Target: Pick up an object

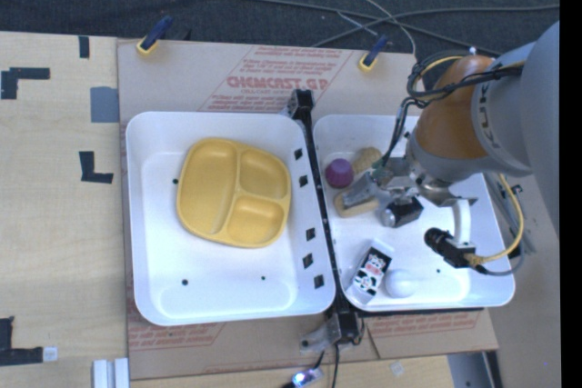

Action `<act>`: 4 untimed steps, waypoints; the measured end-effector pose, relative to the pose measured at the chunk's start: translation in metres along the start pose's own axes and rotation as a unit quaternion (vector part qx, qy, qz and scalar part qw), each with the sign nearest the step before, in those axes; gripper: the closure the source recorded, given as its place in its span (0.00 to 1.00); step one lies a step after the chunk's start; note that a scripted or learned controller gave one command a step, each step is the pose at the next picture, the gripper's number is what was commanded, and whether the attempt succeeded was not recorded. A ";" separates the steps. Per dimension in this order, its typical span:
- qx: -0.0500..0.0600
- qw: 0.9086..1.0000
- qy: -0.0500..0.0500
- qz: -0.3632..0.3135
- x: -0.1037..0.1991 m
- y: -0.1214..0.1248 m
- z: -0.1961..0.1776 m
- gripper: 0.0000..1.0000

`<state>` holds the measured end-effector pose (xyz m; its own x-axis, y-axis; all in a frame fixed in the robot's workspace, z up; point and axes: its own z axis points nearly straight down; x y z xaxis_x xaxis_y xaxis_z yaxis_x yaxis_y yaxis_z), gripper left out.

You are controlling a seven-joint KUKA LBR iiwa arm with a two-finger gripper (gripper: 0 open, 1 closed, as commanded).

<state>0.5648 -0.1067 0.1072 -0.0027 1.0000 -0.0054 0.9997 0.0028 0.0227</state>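
My gripper [379, 201] is low in the right bin [486, 291], near its left-centre, and its two fingers stand apart, open. One finger [357, 190] lies over a tan, bread-like piece [349, 205]; the other finger [401, 213] points toward the bin's middle. Nothing shows held between them. A small purple ball [339, 172] rests just left of the gripper, and a second tan lump [367, 158] sits beside it. Near the front of the bin lie a black-and-white carton [371, 272] and a white ball [400, 283].
The left bin [150, 286] holds a yellow divided plate [233, 192]. A black divider strip [314, 204] runs between the bins. The arm's orange band [450, 118] and grey body [527, 95] hang over the right bin's far side, with cables [473, 257] trailing over its right part.
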 end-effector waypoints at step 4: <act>0.011 1.000 0.003 0.001 0.007 -0.001 -0.124 1.00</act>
<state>0.5609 -0.0994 0.2314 -0.0013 1.0000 -0.0001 1.0000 0.0013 0.0000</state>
